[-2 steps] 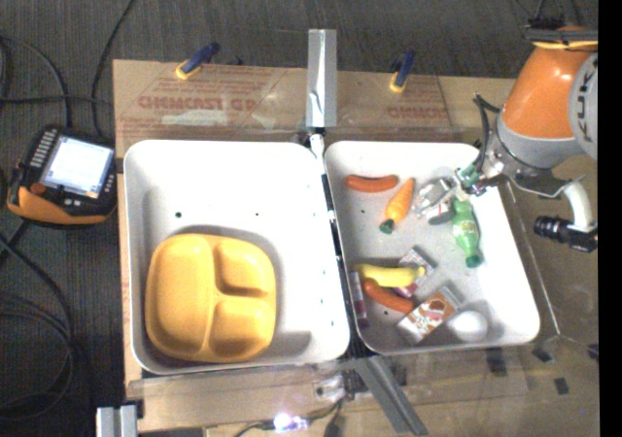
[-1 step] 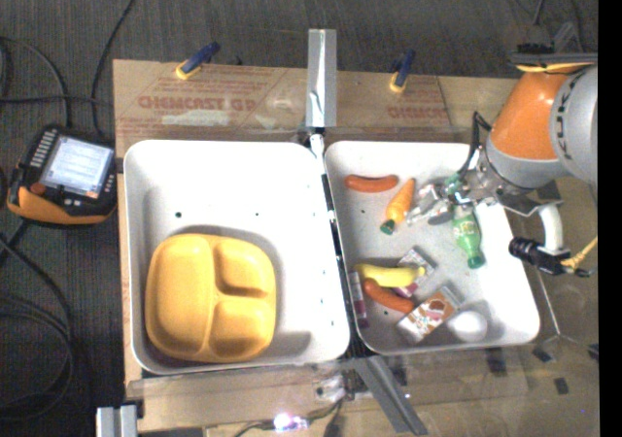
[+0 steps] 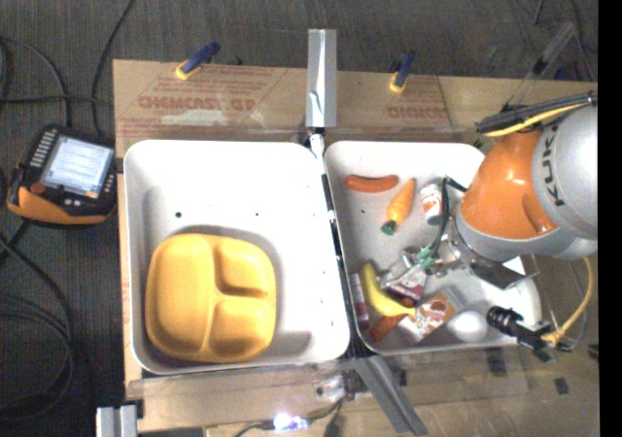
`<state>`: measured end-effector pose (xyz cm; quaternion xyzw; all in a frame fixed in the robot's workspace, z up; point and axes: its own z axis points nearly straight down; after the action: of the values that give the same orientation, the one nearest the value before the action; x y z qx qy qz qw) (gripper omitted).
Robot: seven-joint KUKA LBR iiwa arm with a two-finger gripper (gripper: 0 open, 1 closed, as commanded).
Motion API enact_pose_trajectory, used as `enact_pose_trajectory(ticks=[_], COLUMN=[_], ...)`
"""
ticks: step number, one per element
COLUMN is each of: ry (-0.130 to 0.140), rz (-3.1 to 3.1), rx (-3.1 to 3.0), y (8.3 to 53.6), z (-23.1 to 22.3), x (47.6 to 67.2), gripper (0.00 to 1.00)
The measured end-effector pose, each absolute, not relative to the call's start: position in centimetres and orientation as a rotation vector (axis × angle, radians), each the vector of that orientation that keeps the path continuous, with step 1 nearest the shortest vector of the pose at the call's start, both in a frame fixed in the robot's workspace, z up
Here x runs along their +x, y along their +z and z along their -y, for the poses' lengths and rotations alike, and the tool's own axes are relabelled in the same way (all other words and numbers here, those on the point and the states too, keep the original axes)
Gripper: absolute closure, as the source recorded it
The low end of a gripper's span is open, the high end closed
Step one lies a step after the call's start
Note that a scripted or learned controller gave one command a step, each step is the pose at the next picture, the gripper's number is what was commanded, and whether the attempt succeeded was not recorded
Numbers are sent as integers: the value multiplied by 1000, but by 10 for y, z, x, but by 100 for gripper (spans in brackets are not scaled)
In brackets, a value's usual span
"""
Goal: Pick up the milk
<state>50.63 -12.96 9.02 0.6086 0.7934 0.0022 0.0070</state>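
Camera view: you had the arm (image 3: 530,197) reaching in from the right of the frame, its orange band hanging over the right bin (image 3: 335,231), and the gripper (image 3: 428,260) sat low in the middle of that bin, right among the clutter. Whether it was clenched or released, I cannot tell; the wrist hid too much of it.

The milk (image 3: 432,202), as best I could judge, was the small white carton with red print in the upper part of the right bin, just beside the carrot (image 3: 399,202) and just above the gripper. It looked apart from the gripper, so I would not have called it held. That reading is a guess, since the carton was small and partly blocked by the arm.

Below the gripper, you had a crowded corner: a banana (image 3: 374,294) against the bin's left wall, a red and white packet (image 3: 428,314) touching it, and a white egg (image 3: 468,325) near the lower right. A sausage (image 3: 372,183) lay at the top. That crowding likely explained the low, tilted approach.

In the left half of the frame, the yellow divided tray (image 3: 212,294) rested in the left bin (image 3: 136,231), well apart from the work.
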Motion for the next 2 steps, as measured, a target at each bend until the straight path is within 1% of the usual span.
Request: enact_pose_trajectory(ticks=[1,2], ry=[-3,-3], rz=[-2381,-2352], rx=[2048,2082], y=[200,223], z=[148,191], x=[502,507], gripper=[0,0])
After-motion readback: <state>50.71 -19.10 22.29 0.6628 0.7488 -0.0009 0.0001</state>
